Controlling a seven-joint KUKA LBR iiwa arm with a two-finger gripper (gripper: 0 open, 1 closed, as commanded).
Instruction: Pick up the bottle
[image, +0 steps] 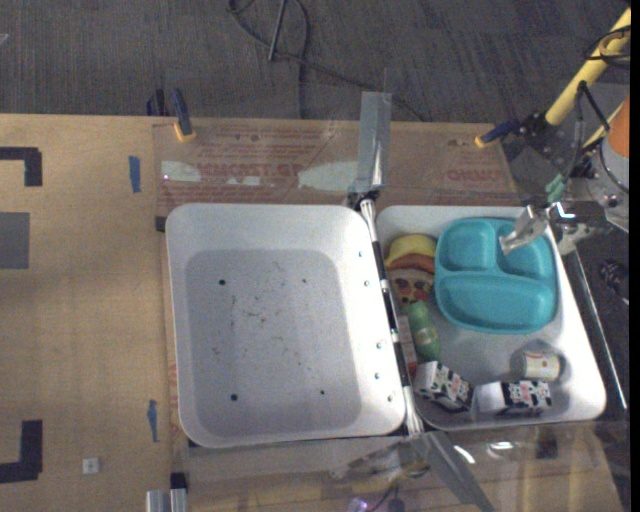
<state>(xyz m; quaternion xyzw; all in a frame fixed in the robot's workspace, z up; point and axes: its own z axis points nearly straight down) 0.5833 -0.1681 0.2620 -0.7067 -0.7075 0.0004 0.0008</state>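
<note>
One green bottle in right bin, hand well apart above tray.

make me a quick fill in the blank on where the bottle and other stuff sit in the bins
1. The green bottle lies in the ____ bin.
2. The divided tray beside it is coloured ____.
3. The gripper hovers over the tray's ____ edge in the camera view.
4. The bottle lies between the tray and the bin's ____ wall.

Missing words: right; teal; top; left
</note>
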